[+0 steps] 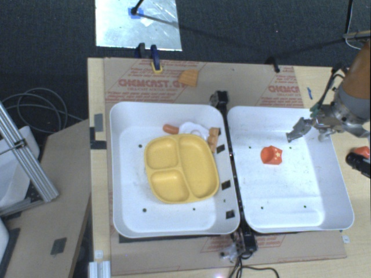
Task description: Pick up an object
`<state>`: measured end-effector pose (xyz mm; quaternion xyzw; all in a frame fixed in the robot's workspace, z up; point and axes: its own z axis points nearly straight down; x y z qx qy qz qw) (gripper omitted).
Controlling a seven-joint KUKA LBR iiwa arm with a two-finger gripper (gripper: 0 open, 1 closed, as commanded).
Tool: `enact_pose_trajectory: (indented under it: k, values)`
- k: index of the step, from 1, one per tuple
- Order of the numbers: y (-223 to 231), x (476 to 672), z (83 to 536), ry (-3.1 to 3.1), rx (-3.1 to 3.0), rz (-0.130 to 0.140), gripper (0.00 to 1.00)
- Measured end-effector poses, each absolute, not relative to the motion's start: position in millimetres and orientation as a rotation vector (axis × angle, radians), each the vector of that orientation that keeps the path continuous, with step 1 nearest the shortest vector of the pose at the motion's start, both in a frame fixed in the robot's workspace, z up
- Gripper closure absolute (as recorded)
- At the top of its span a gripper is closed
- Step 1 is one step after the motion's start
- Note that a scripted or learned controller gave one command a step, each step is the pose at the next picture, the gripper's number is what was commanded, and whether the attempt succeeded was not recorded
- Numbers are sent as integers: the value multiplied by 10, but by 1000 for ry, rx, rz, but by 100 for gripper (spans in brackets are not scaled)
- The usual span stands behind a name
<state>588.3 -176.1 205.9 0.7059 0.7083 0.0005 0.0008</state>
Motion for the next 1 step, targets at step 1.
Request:
enact_pose_trajectory:
  k: [1]
  values:
    - [-1940, 5983, 1424, 2222, 2222, -3, 0]
